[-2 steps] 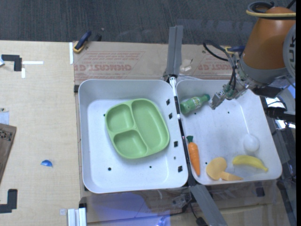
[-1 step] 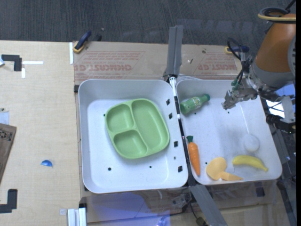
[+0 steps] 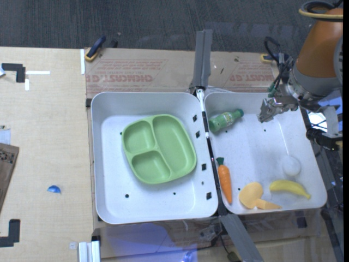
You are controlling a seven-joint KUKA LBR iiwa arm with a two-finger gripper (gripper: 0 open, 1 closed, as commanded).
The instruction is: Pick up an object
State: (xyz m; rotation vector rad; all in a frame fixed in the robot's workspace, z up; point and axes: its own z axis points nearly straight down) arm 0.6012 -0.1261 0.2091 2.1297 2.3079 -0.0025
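The right bin [image 3: 256, 146] holds a green bottle [image 3: 224, 120] lying near its far left corner, a carrot [image 3: 224, 183] along the left wall, an orange slice-shaped piece [image 3: 253, 196] and a yellow banana [image 3: 289, 188] at the near side, and a pale round object [image 3: 292, 165] near the right wall. My gripper [image 3: 268, 111] hangs over the bin's far right part, right of the bottle and apart from it. Nothing shows between its fingers.
The left bin [image 3: 109, 162] bears a green divided plate [image 3: 159, 148]. A grey divider bar [image 3: 203, 59] stands behind the two bins. Cardboard [image 3: 142, 70] lies behind the left bin, and cables [image 3: 322, 130] run along the right bin's right edge.
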